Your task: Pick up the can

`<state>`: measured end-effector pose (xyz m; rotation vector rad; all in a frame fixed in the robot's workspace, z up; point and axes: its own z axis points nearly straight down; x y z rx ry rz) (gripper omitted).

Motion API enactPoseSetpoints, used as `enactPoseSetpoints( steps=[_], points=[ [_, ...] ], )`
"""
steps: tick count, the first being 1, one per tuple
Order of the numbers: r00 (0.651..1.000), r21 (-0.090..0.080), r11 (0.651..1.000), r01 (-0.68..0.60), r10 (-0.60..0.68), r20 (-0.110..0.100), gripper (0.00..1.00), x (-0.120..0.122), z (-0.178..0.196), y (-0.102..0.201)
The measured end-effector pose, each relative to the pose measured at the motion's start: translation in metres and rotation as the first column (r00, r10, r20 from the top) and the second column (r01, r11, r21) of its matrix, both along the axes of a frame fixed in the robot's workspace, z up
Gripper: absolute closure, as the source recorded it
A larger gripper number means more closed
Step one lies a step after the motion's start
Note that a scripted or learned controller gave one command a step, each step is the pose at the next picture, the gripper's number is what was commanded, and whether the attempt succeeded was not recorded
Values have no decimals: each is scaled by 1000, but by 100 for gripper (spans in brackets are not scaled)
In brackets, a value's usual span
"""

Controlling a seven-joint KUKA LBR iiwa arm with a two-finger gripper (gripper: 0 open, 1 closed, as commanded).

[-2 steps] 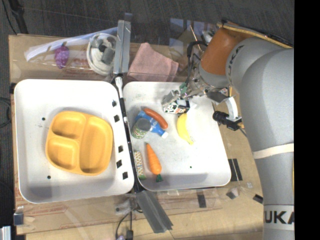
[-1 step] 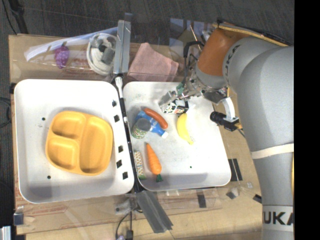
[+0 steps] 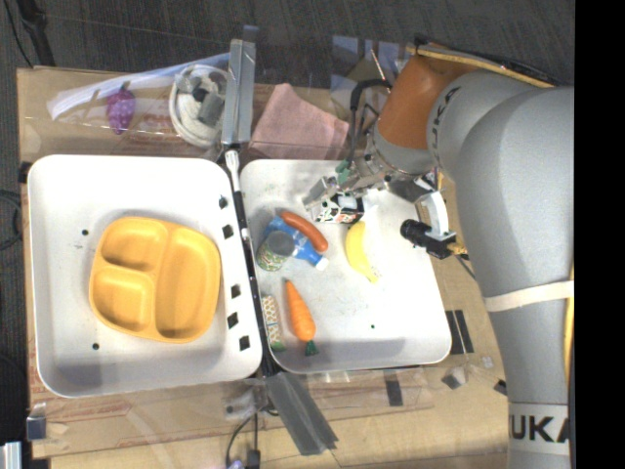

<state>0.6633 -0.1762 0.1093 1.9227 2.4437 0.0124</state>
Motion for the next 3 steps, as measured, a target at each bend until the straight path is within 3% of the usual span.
enactPoseSetpoints(
  steps=[1,2,3],
  points=[
    [995,4,995,100,-100,0,0,-1,0,13],
    [994,12,994,106,-106,-1,0,3,-1,-31],
    [999,7,999,47,-47,-4,0,3,-1,-32]
  ],
)
